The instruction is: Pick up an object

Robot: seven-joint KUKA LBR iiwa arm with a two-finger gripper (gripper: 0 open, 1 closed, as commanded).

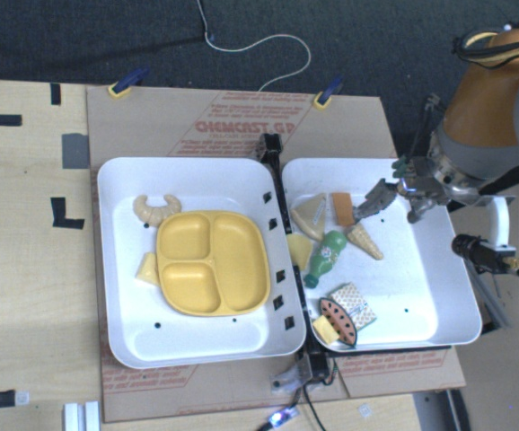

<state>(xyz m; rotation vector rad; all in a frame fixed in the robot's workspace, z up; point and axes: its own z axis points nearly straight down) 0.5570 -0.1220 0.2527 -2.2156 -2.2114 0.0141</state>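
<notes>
Now I hover the gripper [394, 200], fingers [373, 201] spread wide and holding nothing, over the right bin [439, 321]; the cone [365, 240] lies just below, so I'd lower straight and straddle it before closing.

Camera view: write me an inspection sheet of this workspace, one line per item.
Surface: two white bins side by side on a cardboard sheet over a wooden bench; left bin, right bin.
Job's things: right bin holds a green bottle, an orange block, a cone, a pale wedge, a checked packet and a dark red piece.
Clutter: left bin holds a yellow divided plate and a tan curved piece.
Grippers: gripper low over the right bin, beside the orange block; nothing seen between its fingers.
Cables: white cable looping on the floor.
Surroundings: dark carpet; blue clamps at the cardboard's far corners.
</notes>
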